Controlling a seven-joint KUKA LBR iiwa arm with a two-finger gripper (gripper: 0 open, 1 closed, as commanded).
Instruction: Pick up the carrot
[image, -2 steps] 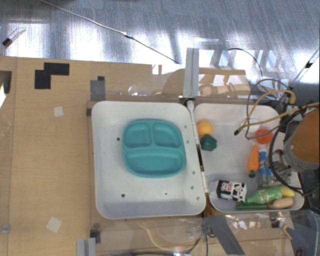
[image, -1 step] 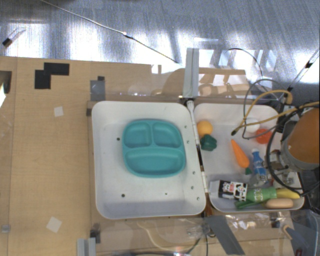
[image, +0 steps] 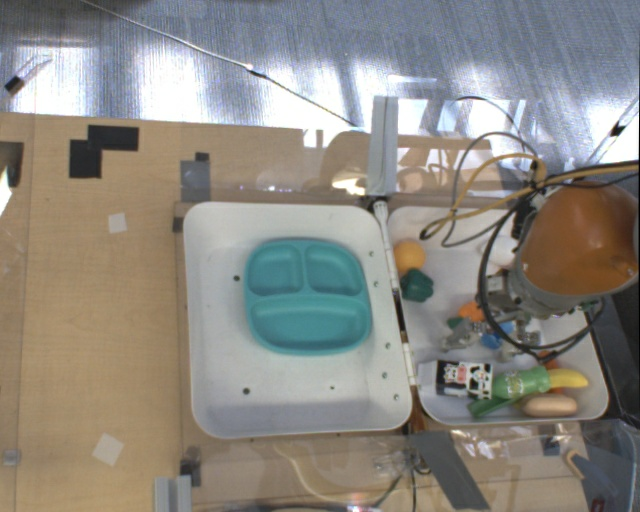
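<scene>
Spanning whole scene, tan counter carries two white bins. Left bin holds teal divided tray. Arm hangs over right bin. Tool down low among toys; whether spread or closed, cannot tell. Carrot just beside tool, partly hidden. Front of bin: black-white carton, green bottle, banana, beige piece. Back: orange ball touching dark green toy.
</scene>
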